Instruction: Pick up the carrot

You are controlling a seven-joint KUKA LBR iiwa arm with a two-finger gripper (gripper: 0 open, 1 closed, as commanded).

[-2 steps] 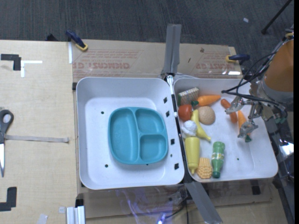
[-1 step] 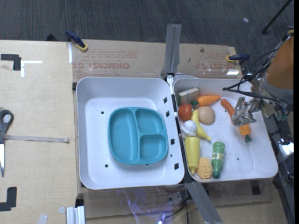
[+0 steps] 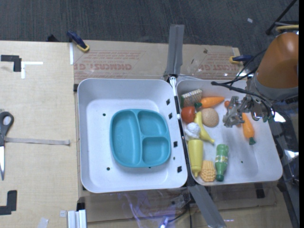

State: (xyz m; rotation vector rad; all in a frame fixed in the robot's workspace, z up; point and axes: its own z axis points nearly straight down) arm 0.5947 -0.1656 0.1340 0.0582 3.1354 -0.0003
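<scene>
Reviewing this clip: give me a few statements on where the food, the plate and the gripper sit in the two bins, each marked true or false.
1. The blue divided plate lies in the left bin. True.
2. Two carrots lie in the right bin: one carrot near its far edge, another carrot by its right side. True.
3. The green bottle lies on the plate. False: it lies in the right bin, beside the corn cob.
4. The gripper hangs over the left bin. False: it is over the right bin, between the two carrots.
5. The tomato sits near the right bin's left wall. True.
</scene>
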